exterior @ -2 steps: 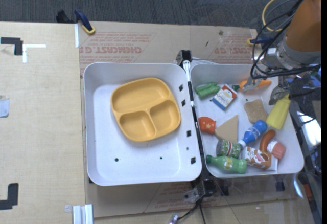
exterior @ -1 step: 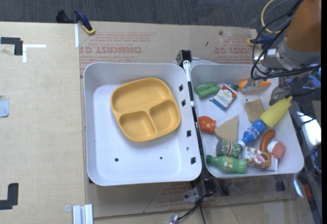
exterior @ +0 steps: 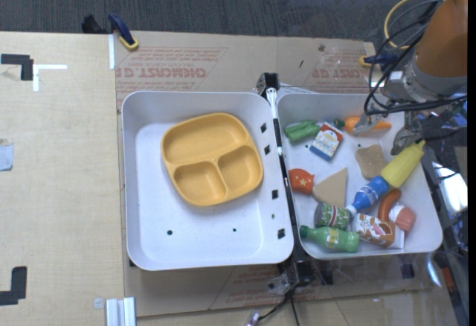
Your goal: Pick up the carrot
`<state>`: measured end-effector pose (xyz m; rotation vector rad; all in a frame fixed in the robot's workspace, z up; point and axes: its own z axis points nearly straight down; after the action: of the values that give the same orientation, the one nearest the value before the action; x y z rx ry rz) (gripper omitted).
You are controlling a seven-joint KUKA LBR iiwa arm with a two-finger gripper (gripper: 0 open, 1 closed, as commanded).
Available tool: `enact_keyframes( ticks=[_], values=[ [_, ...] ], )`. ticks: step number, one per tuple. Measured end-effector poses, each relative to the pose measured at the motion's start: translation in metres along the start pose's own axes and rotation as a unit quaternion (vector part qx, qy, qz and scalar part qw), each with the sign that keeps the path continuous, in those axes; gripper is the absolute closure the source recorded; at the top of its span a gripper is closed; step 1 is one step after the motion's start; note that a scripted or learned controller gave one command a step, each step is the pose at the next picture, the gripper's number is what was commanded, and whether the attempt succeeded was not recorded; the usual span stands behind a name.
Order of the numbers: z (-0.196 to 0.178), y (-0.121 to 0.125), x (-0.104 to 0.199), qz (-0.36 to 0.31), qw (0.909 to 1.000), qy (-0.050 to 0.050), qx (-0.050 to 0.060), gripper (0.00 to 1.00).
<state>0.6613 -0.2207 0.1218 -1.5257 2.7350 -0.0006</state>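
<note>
The small orange carrot (exterior: pixel 370 124) is seen lying near the far edge of the right white bin (exterior: pixel 428 241), just beside the metal two-finger gripper (exterior: pixel 366 123), whose fingertips are placed on either side of its near end. The jaws appear narrowly parted around the carrot, though a firm grasp cannot be confirmed. The grey arm with the orange band (exterior: pixel 444 34) is extended in from the right, above the bin's far corner. Close to the carrot a green toy vegetable (exterior: pixel 301 130) and a small blue-and-white carton (exterior: pixel 326 143) are found; nearer the front, a yellow squeeze bottle (exterior: pixel 402 164), a tan wedge (exterior: pixel 332 187) and a green bottle (exterior: pixel 331 239) are scattered. In the left white bin (exterior: pixel 141 228) a yellow three-compartment plastic plate (exterior: pixel 212 158) is laid flat.
</note>
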Motion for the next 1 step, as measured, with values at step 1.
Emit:
enact_keyframes(
  ticks=[1],
  values=[
    [-0.0028,0.0002,-0.0002,-0.014,0.9999,0.001,0.0,0.0]
  ],
)
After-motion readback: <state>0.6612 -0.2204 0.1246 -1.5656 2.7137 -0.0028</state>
